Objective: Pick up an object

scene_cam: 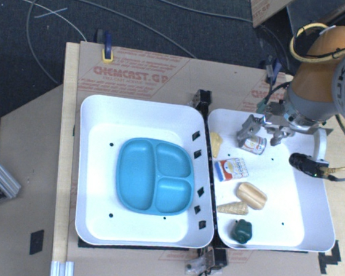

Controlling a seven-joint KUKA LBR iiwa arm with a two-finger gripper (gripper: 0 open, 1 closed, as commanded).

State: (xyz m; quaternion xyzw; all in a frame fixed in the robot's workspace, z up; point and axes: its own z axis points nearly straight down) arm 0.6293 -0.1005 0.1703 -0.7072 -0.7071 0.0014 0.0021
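Two spread metal fingers of the grey gripper [261, 133] straddle a small silver-and-red can [254, 144] lying near the right white bin's [300, 211] far edge, not clamped.

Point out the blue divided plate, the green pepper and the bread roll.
blue divided plate [154, 177]: camera view, middle of the plate, where its dividers meet.
green pepper [241, 231]: camera view, its body.
bread roll [251, 194]: camera view, its top crust.

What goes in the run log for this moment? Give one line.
gripper: over right bin, above small can | grasp: unconfirmed | blue tray: left bin
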